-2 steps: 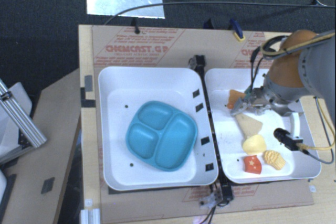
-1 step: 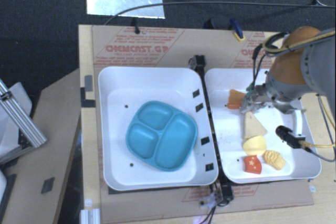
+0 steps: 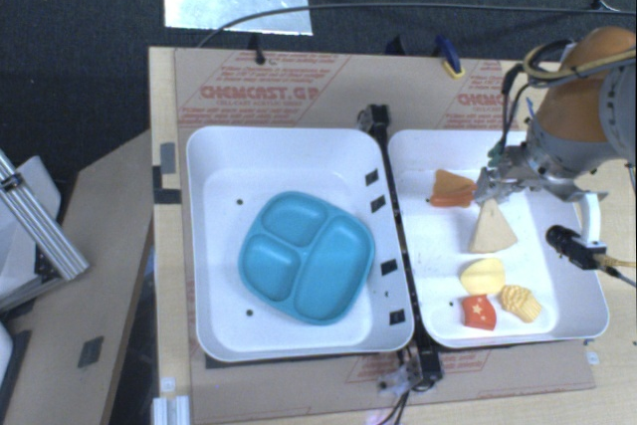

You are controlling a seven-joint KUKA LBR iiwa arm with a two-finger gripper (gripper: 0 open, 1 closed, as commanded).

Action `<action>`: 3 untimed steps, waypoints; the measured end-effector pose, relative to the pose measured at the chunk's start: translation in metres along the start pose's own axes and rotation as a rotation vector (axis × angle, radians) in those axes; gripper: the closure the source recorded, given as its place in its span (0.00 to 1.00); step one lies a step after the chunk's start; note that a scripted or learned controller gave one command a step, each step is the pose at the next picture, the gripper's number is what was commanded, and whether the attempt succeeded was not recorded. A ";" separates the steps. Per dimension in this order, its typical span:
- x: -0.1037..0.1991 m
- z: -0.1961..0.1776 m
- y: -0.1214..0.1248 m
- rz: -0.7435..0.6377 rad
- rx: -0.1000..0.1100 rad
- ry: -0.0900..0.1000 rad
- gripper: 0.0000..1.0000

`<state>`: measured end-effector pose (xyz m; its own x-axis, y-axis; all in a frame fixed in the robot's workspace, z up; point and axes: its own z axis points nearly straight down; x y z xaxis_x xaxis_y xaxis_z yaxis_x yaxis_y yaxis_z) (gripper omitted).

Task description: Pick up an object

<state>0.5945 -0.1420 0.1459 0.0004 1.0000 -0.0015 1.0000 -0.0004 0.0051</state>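
Overhead, the gripper (image 3: 495,182) sits low in the right bin (image 3: 567,314), fingertips just above the pale wedge (image 3: 492,230) and just beside the orange wedge (image 3: 453,189). Cannot tell how far it is open, or whether it touches or holds either piece. Yellow rounded piece (image 3: 482,275), red piece (image 3: 479,312) and corn-like piece (image 3: 521,303) lie near the front of the same bin. Left bin (image 3: 214,314) holds a blue divided plate (image 3: 306,257).
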 end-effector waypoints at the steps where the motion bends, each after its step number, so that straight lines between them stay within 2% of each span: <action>1: -0.004 -0.064 0.002 -0.005 -0.004 -0.001 1.00; 2: -0.006 -0.109 0.000 -0.005 -0.001 0.000 1.00; 3: 0.051 -0.109 0.015 -0.011 0.001 0.002 1.00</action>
<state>0.6086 -0.0911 0.2546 -0.0101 0.9999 0.0006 0.9999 0.0101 0.0042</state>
